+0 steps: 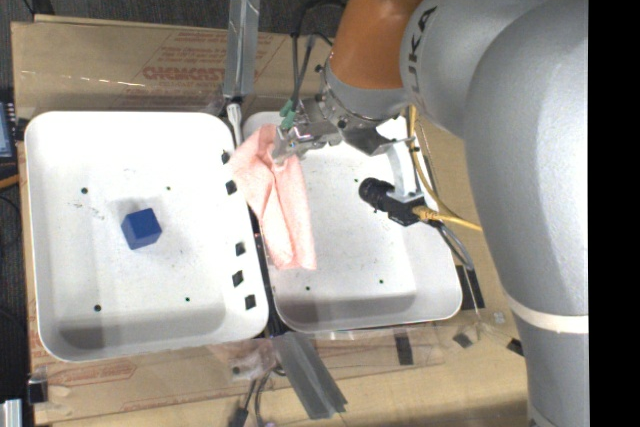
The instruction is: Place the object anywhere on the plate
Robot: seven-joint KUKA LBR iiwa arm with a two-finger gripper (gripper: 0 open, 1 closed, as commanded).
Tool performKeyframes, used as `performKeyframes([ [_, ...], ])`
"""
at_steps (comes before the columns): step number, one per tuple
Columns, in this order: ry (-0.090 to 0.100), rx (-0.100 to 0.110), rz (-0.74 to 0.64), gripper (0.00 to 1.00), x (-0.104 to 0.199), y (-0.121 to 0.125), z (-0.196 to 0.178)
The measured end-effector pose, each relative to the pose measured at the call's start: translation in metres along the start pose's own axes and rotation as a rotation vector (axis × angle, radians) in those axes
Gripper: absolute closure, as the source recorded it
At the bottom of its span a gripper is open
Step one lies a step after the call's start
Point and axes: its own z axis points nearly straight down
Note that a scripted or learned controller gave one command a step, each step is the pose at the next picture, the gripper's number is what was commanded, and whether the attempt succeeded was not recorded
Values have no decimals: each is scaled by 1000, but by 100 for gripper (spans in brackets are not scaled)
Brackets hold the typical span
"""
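The pink cloth (280,205) hangs limp over the left wall of the right bin (400,300), its top corner bunched between the fingers of my gripper (292,137), which I judge is pinched on it. It looks light, soft and floppy, best held at that bunched corner. Left of that bin, well apart, a blue cube (141,227) sits in the left bin (60,175).

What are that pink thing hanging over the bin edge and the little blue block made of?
The pink thing looks like soft cloth: it droops in folds and wrinkles, matte, draped along the right bin's left side. The blue block in the left bin keeps crisp edges and flat faces, so probably foam, plastic or painted wood; the picture cannot settle which.
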Motion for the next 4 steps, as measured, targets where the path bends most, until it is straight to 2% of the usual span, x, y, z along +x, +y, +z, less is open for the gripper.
performKeyframes([
  [1, 0, 2, -407, 100, 48, -12, -6],
  [2, -1, 1, -813, 100, 96, -13, -13],
  [3, 0, 2, -1217, 100, 145, -8, -3],
  [4, 0, 2, -1389, 100, 195, -15, -1],
])
